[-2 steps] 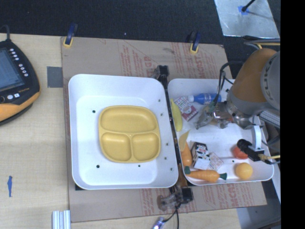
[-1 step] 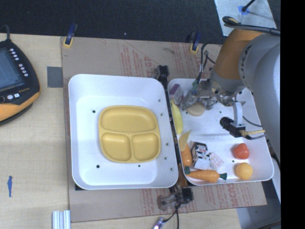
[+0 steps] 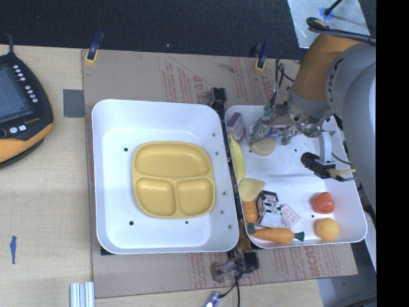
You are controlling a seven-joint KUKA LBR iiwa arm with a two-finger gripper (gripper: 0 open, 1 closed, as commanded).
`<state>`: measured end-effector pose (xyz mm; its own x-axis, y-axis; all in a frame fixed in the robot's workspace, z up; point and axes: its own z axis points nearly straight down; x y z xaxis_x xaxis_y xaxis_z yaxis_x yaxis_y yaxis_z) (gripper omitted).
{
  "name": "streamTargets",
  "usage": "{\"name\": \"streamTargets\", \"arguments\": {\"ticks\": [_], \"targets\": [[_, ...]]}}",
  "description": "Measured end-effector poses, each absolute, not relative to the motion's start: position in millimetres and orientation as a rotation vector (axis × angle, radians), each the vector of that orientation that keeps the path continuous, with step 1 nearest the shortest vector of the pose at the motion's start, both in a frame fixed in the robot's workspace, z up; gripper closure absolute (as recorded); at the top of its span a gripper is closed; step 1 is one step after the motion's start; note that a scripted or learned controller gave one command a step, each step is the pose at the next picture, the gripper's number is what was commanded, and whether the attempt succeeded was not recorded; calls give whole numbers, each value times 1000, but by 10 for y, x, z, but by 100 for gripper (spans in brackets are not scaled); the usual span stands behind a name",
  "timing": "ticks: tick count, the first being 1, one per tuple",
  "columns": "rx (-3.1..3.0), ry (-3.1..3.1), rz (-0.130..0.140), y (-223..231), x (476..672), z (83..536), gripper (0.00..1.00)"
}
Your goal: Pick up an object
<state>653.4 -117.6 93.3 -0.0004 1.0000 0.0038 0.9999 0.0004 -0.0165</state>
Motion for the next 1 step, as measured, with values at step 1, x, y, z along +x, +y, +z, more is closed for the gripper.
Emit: {"name": "streamTargets", "arguments": {"ticks": [1], "targets": [[-2207,-2218,13,-1177,6544,1050,100]]}}
